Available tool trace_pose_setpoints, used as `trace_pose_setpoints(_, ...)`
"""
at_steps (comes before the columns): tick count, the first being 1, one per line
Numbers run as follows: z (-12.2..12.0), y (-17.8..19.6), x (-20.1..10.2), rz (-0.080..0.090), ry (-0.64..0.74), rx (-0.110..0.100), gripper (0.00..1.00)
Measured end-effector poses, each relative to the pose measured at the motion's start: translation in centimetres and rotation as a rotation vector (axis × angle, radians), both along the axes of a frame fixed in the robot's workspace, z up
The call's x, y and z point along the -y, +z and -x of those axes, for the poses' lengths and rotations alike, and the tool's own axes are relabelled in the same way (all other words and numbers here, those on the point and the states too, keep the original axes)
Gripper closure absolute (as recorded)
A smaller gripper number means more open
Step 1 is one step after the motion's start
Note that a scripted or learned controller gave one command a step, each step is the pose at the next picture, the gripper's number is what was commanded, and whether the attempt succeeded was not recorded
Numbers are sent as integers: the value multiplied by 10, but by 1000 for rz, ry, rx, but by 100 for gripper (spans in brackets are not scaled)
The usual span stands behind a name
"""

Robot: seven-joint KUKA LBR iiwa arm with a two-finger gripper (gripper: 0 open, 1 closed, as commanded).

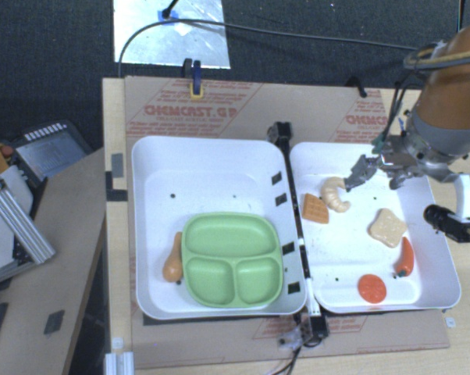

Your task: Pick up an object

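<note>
My gripper [378, 175] hangs over the back of the right bin [434, 287], its fingers spread open with nothing between them. Just below and left of it lies a cream curved pastry [336, 194], touching an orange waffle piece [315, 209]. A tan bread slice [387, 227] lies below the gripper. To the right of the slice is a red-orange carrot [405, 258]. An orange-red disc [372, 288] rests near the front wall of the bin.
The left bin [153, 209] holds a green divided plate [231, 258] and a tan-orange drumstick-shaped piece [173, 260] beside it. A black divider [291, 209] runs between the bins. A black part [450, 221] juts over the right bin's rim.
</note>
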State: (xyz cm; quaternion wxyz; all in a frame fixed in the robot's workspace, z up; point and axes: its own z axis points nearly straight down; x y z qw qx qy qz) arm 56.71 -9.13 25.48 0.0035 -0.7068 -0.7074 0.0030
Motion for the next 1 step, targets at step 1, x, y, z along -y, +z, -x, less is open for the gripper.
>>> trace_pose_setpoints(1,-2,6,0,1,2,11,0)
